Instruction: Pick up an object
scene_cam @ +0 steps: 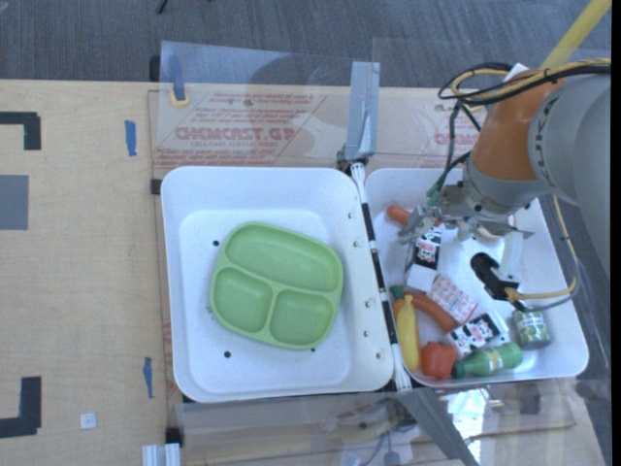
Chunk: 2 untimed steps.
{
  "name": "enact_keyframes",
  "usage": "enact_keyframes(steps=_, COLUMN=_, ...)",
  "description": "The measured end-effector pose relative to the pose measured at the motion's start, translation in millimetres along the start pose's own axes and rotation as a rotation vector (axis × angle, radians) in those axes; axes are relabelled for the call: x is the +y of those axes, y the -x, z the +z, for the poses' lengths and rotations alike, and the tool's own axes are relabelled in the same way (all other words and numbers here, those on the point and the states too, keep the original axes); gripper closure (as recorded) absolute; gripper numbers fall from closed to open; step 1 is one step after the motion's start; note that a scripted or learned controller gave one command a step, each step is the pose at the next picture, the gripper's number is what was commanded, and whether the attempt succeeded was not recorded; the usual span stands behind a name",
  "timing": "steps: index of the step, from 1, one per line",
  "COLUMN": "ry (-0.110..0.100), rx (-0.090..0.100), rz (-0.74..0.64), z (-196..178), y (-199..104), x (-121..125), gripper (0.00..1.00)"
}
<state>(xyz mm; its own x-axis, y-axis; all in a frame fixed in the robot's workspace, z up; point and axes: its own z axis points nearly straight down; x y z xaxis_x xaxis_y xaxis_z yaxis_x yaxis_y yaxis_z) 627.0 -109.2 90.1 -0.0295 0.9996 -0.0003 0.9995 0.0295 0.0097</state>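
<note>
Hand (pixel 430 223): low in right bin (pixel 572 357), grip state impossible to tell.
Clutter: packed tight; risks nudging neighbours, grabbing nothing.
Green tray (pixel 278 284): alone in left bin (pixel 189 348), well apart.
Card packet (pixel 427 249): just beside hand, likeliest pick; could slip.

Illumination was bright and even, diffuse from overhead. Shadows were soft and short: a faint one lay beneath the green tray (pixel 278 284), toward 7 o'clock. The left bin (pixel 194 202) and the right bin (pixel 568 357) were near overexposure, with surface detail washed out. Glare and pale reflections marked the clear sheet (pixel 262 71) at 12 o'clock and the clear panel at 6 o'clock. Focus was moderate; small labels in the right bin were illegible. The arm (pixel 553 129) at 2 o'clock appeared slightly soft. No marked edge distortion was noted.
</note>
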Motion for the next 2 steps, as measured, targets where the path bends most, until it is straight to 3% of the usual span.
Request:
enact_keyframes(steps=1, ry=0.007, rx=0.001, rz=0.0, z=-12.1, y=-1.6, x=2.6, gripper=1.0)
enact_keyframes(steps=2, ry=-0.008, rx=0.0, rz=0.06, z=-95.2, y=-66.3, x=5.5, gripper=1.0)
